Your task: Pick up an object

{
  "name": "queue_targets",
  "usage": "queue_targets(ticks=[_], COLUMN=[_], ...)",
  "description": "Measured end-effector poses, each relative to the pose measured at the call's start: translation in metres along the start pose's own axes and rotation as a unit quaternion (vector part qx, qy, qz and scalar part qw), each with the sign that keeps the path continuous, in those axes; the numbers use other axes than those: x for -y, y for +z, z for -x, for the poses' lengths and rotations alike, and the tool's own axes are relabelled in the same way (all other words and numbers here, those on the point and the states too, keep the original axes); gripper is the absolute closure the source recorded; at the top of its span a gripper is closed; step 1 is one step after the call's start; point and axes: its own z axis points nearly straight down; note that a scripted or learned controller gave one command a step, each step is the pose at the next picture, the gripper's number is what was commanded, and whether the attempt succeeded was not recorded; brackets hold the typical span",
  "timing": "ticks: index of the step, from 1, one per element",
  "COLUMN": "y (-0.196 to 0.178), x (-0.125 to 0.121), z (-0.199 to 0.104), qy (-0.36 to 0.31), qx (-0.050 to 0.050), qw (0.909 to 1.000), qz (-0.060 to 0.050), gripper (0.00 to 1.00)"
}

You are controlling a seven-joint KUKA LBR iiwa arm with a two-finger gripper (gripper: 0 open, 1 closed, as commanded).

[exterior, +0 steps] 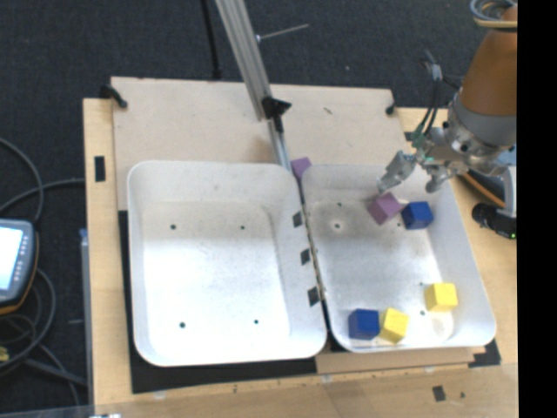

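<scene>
Two white bins share the bench, and in the right bin [461,259] the open, empty gripper [414,174] hovers above a purple block [383,207] touching a blue block [417,215], which could foul the grasp.

white bins [218,338]; purple [384,207], blue [417,215], yellow [441,296] blocks

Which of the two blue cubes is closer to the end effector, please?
The upper blue cube, lying beside the purple cube just below the end effector. The lower blue cube sits near the bin's front edge beside a yellow cube.
</scene>
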Motion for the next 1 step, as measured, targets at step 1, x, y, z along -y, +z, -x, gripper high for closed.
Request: queue_targets(ticks=[1], y=[0.0867], x=[0.0311], z=[0.0477], qy=[0.004], qx=[0.0], qw=[1.0], qz=[-0.004], gripper=[0.0])
